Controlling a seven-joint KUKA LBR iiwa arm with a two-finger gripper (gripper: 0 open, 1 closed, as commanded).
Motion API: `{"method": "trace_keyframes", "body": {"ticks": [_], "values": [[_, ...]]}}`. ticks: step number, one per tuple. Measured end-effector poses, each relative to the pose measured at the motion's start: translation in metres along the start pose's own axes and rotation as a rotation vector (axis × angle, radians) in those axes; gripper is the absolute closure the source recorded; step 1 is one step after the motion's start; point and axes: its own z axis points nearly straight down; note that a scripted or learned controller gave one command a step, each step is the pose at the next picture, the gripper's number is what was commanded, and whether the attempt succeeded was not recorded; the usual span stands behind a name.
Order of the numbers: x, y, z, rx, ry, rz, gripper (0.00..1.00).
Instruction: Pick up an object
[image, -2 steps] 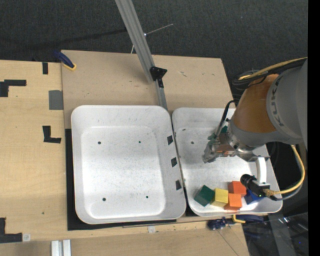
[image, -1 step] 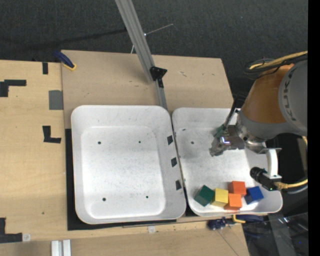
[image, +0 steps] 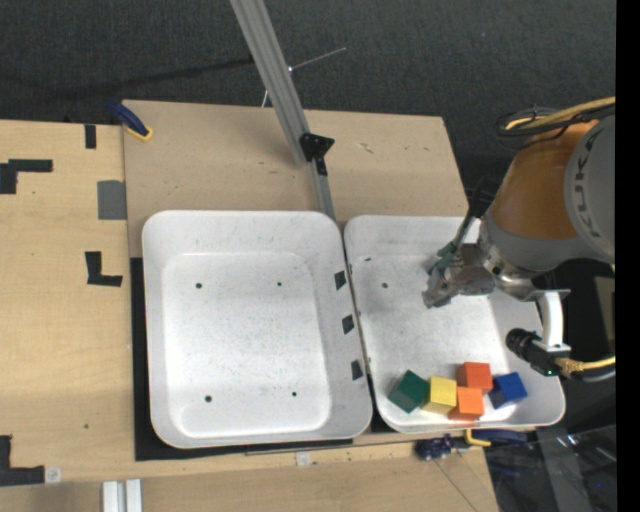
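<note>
Coloured blocks (image: 455, 390) cluster in the right bin (image: 400, 250), below my hand (image: 440, 285); hand's finger state undeterminable.

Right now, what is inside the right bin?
The right bin holds five blocks bunched at its near edge: green, yellow, two orange, blue. The gripper covers part of the floor.

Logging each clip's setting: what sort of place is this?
Likely a robotics lab bench for bin picking: two shallow white plastic bins, small coloured blocks, and a grey-and-orange arm whose end effector reaches over the right one.
</note>
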Motion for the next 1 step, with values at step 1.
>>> {"method": "trace_keyframes", "body": {"ticks": [1], "values": [[0.0467, -0.0051, -0.0118, 0.001, 0.002, -0.006, 1.0]]}}
